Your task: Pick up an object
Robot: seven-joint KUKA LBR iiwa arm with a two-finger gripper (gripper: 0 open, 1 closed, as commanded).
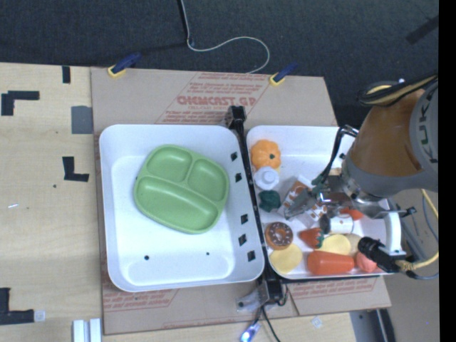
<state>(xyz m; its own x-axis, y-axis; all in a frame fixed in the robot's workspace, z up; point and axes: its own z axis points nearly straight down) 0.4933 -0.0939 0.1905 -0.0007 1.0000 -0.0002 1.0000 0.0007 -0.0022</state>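
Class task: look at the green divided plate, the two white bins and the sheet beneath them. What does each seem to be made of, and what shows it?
Green divided plate: probably moulded plastic, matte, uniform colour, soft rounded ridges.
White bins: likely plastic, smooth, slightly glossy, rounded corners.
Sheet beneath: apparently cardboard, dull brown with red printed lettering.

Two white bins sit side by side: the left bin [114, 191] holds one green divided plate [182, 187]. The right bin [306, 135] holds one orange pumpkin [265, 153], one chocolate doughnut [278, 234], one red pepper [330, 263] and several smaller toy foods too jumbled to count.
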